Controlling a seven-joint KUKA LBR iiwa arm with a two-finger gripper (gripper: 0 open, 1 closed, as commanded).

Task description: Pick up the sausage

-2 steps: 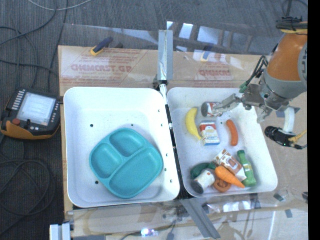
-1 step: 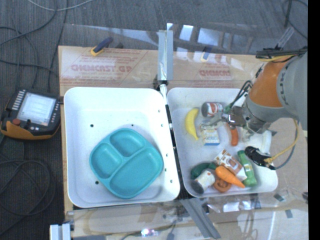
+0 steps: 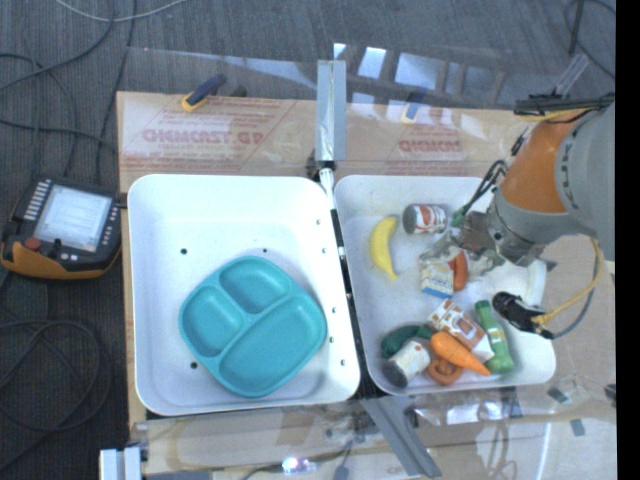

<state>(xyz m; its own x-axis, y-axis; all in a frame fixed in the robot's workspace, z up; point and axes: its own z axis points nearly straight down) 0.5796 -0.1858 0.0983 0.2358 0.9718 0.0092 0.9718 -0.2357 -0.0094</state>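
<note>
Two shallow white bins: the left bin [image 3: 160, 218] holds one teal divided plate [image 3: 254, 323]; the right bin [image 3: 380, 193] holds one yellow banana [image 3: 384, 246], one can [image 3: 426, 218], one carrot [image 3: 460, 352]. The one small reddish-orange sausage [image 3: 459, 271] lies mid-bin, long axis near vertical, directly under the gripper [image 3: 462, 250]. Whether it is gripped cannot be told.

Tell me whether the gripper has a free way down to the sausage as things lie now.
Probably yes. The gripper is right above the sausage, which lies uncovered in the right bin. A small packet lies close against it on the side towards the banana and may crowd one finger.
</note>
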